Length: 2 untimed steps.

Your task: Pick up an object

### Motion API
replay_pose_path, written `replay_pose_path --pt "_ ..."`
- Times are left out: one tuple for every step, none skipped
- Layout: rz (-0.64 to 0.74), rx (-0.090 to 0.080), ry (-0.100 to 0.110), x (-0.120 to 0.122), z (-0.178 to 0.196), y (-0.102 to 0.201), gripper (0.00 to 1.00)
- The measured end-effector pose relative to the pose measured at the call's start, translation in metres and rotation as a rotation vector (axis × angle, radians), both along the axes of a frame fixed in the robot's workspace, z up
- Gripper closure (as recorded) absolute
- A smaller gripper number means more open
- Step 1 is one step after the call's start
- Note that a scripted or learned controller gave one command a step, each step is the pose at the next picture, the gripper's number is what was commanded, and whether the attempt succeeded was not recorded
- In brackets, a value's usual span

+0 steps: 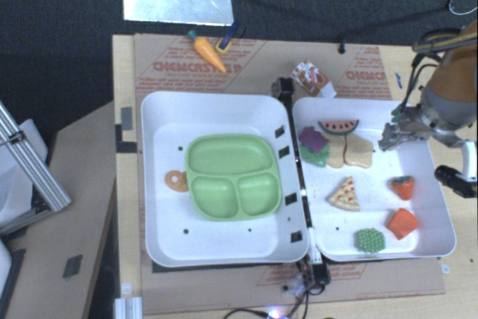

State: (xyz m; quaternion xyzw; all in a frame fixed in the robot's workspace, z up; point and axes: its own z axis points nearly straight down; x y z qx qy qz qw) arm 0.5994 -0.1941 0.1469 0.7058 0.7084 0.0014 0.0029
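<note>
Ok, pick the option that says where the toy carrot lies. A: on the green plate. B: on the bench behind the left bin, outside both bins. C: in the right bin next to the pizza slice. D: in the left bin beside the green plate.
B: the toy carrot lies on the brown bench surface beyond the left bin, inside neither bin.

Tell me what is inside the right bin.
The right bin holds a watermelon slice, purple piece, bread slices, pizza slice, strawberry, orange block and green round piece.
</note>
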Motion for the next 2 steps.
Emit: replay_pose_path --pt "0.001 0.001 0.002 0.006 0.044 0.000 1.00" --pt "0.001 0.001 0.001 0.008 0.080 0.000 1.00"
